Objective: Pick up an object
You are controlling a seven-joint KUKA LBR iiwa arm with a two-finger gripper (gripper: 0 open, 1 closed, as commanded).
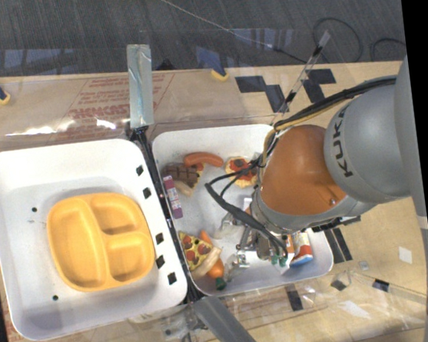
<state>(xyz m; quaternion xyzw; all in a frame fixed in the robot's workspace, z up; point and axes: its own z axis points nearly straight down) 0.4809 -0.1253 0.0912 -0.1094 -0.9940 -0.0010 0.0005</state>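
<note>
Room: the arm (330, 167) covers the right bin's (195, 141) right half; toys crowd its left wall.
Gripper: the gripper (256, 252) is low near the near edge (open or closed, cannot tell).
Left bin (14, 183): a yellow divided tray (98, 238), centred.
Right bin: pizza slice (198, 252) at the near-left corner, sausage (202, 159) by the far edge.
Writing: "KU" on the arm.

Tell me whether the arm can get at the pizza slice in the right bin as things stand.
Probably yes. The pizza slice lies uncovered near the right bin's left wall, and the gripper is already low just beside it. The wall close by and a small orange piece touching it may crowd the grasp.
</note>
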